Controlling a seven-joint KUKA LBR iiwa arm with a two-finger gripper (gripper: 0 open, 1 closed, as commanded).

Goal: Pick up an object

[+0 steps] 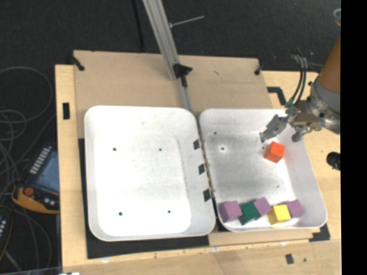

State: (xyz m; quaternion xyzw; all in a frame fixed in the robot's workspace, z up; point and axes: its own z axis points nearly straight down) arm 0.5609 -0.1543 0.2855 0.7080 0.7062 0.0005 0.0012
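The end effector (284, 128) hangs spread apart just above the small orange block (274, 152); nothing is picked up yet.

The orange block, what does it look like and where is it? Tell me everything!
The orange block is a small cube, bright and plain, looking like foam or painted wood. It sits turned cornerwise in the right-hand white bin, near the bin's far right part, alone and apart from the coloured blocks at the near edge. The tool hangs just above and behind it; whether they touch cannot be told.
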